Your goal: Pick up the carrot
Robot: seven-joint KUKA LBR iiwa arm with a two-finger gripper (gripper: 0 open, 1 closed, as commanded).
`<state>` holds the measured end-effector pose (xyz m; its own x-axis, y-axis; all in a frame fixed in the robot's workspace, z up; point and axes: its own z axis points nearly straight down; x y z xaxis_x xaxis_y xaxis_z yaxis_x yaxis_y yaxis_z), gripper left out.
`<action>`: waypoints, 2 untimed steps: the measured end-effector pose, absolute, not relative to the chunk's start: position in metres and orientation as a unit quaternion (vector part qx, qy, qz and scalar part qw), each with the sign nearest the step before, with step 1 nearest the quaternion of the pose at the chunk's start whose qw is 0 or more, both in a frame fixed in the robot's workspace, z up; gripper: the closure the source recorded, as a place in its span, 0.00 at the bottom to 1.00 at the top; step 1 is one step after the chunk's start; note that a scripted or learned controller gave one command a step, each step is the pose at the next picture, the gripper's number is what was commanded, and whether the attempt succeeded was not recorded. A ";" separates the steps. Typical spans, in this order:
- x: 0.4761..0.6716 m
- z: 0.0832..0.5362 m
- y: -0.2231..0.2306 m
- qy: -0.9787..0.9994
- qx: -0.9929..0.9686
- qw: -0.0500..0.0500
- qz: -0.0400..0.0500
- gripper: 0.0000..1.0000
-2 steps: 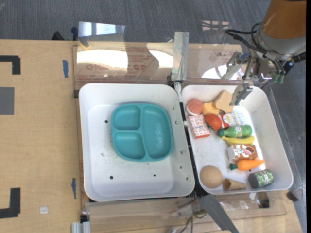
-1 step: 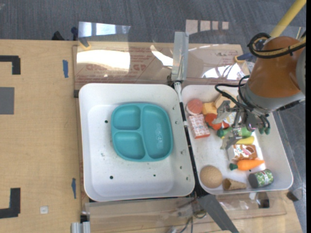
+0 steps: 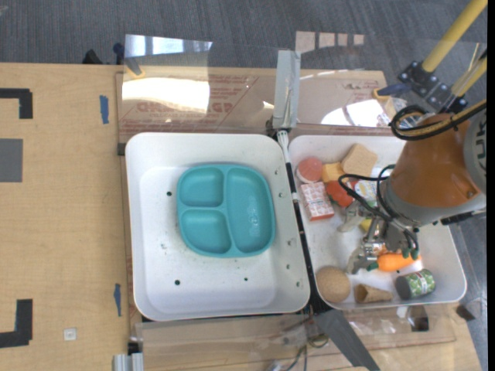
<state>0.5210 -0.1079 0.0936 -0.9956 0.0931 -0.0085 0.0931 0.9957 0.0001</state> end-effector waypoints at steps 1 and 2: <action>0.491 0.093 -0.136 0.999 0.049 0.018 -0.001 0.00; 0.490 0.102 -0.135 0.999 0.047 0.015 -0.001 1.00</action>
